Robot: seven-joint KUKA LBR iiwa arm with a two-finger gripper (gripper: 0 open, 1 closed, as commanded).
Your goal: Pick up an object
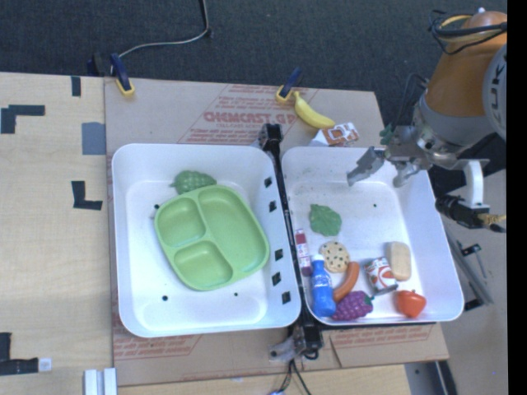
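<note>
arm (469,81): grey, orange band | tool (384,168): grey metal

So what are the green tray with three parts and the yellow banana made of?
The light green three-compartment tray in the left white bin looks like moulded plastic: one even colour, smooth rounded edges, a soft sheen. The yellow banana on the brown cardboard sheet behind the bins is probably a plastic toy, being so evenly yellow, though it's too small to be sure.
</note>
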